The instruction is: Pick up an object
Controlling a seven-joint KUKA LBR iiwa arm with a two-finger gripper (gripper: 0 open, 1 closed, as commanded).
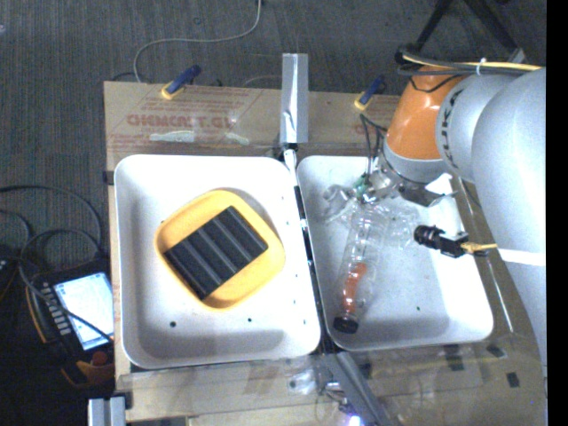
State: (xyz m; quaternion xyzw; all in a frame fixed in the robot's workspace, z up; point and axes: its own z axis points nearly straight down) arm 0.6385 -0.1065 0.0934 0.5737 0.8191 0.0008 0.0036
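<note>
A clear plastic bottle with an orange patch near its black cap lies lengthwise in the right bin, cap toward the front left corner. A yellow block with a black ribbed top rests tilted in the middle of the left bin. My gripper hangs under the orange wrist band at the back of the right bin, just above the bottle's far end and beside some crumpled clear plastic. The wrist hides its tip.
A black plug on a yellow cable sticks out over the right bin's right side. A metal post stands behind the wall between the bins. Blue clamps hold the cardboard backing behind the bins.
</note>
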